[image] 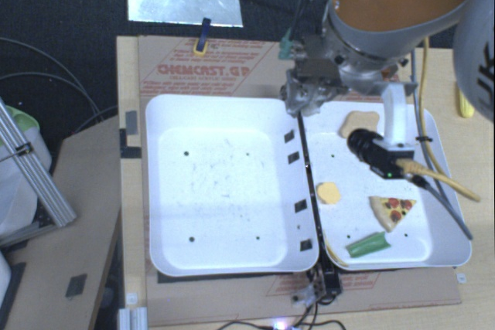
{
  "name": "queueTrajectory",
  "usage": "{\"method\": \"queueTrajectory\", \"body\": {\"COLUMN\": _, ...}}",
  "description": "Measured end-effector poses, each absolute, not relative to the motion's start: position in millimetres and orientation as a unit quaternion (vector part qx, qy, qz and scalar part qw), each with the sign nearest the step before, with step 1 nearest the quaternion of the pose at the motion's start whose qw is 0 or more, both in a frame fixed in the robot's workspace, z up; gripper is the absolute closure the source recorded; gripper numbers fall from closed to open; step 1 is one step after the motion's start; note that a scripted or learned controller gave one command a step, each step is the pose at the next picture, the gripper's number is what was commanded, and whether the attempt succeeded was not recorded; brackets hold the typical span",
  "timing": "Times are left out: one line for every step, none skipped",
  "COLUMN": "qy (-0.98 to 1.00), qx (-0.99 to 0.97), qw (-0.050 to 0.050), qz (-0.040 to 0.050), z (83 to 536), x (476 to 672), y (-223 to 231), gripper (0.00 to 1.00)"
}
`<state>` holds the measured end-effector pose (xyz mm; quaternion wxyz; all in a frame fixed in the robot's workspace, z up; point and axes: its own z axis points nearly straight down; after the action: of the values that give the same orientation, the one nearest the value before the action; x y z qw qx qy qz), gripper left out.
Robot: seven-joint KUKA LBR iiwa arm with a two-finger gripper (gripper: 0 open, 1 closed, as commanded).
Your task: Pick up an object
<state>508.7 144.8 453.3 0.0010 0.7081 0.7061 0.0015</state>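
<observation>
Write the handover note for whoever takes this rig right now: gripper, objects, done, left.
Gripper: over the far end of the ridge where the two bins meet, with no object visibly held. Whether it is open or shut cannot be told.
Objects: all four lie in the right white bin. The tan bread-shaped piece is at the far side, the yellow round disc is near the ridge, the triangular toy pizza slice is mid-bin, and the green elongated piece is by the near rim.
Done: nothing lifted.
Left: move over an object, descend, grasp, lift. The tan piece looks closest.
</observation>
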Motion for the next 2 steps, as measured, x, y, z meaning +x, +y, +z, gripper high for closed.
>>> {"method": "queueTrajectory", "body": {"qy": 0.709, "qx": 0.705, "qw": 0.001, "qz": 0.0025, "z": 464.1, "x": 508.3, "y": 147.7, "gripper": 1.00}}
{"method": "queueTrajectory", "body": {"qy": 0.711, "qx": 0.703, "qw": 0.002, "qz": 0.0037, "z": 474.8, "x": 508.9, "y": 148.0, "gripper": 1.00}}
